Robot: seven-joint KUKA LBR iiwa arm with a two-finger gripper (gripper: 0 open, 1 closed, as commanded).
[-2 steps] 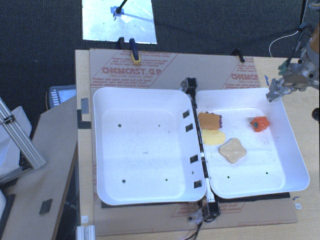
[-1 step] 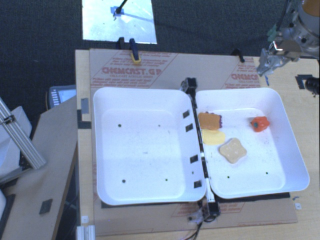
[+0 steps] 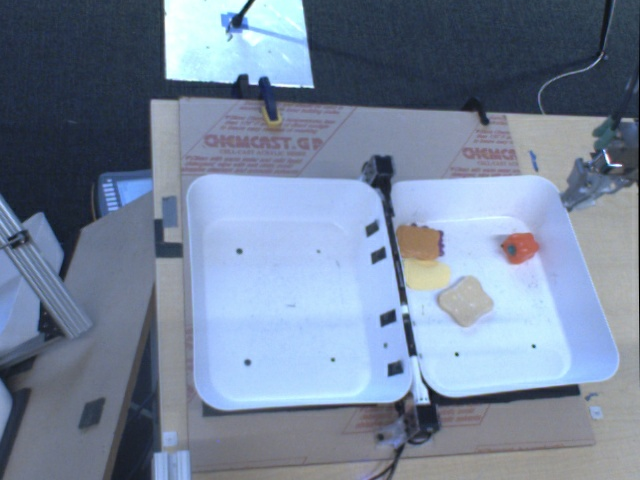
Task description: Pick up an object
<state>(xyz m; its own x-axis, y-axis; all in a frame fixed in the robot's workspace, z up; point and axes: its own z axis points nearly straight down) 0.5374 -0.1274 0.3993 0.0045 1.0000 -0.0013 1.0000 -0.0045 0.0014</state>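
Red "CHEMCAST GP" lettering point(image 3: 262, 141) marks the board behind the bins; gripper point(image 3: 598, 173) state unclear.

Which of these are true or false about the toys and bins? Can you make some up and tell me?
1. The red toy lies in the right bin. True.
2. The tan toy lies in the left bin. False: it lies in the right bin.
3. The gripper holds the red toy. False: it is at the right bin's far right corner, apart from the toy.
4. The yellow toy lies between the orange toy and the tan toy. True.
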